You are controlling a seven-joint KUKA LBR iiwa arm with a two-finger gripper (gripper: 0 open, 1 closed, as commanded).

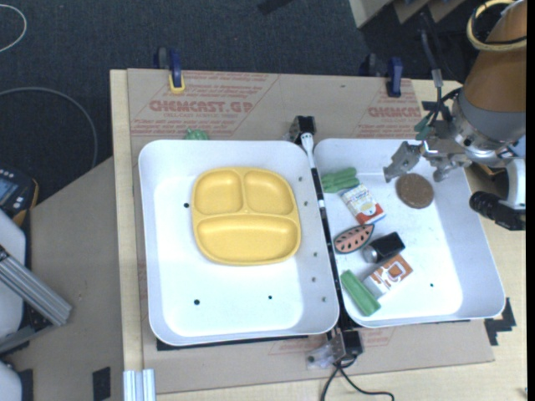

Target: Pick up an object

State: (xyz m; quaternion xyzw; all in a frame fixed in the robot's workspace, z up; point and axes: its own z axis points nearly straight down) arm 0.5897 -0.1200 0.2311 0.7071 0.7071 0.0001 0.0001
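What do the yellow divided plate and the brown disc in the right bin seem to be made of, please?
The yellow divided plate looks like moulded plastic: uniform colour, soft sheen, rounded compartment ridges. The brown disc looks matte and slightly mottled, possibly wood, cork or a toy cookie; the view leaves that open.

Arm point(500, 65) cut by right edge (upper links unseen); carton point(362, 204) print unreadable.

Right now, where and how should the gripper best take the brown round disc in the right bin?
Probably by its rim, from straight above. The brown disc lies flat on the right bin floor, apart from the other items, so fingers could likely close across its width. The gripper is already just above it.
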